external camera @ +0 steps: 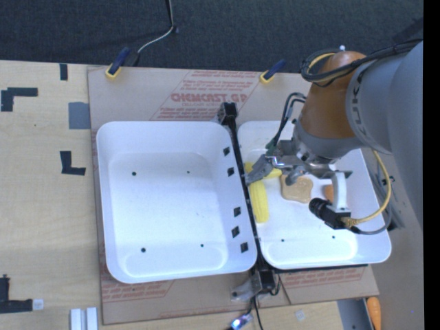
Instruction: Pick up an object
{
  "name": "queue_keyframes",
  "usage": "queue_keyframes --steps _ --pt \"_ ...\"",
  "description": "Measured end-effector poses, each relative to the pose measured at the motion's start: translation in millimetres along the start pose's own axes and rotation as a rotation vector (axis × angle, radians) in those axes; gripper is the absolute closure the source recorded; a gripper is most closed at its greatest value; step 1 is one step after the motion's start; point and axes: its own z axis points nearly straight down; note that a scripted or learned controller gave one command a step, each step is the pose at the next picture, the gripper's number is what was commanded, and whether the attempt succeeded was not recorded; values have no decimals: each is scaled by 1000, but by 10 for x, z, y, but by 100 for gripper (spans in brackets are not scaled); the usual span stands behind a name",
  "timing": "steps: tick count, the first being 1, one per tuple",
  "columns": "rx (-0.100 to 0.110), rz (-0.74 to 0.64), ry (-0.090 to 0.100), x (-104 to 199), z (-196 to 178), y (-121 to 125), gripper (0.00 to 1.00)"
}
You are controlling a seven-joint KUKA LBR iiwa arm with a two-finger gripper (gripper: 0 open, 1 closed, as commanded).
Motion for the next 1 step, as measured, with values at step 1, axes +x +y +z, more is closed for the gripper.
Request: queue_keyframes --steps 1 --pt "2 -4 1 379 -1 -137 0"
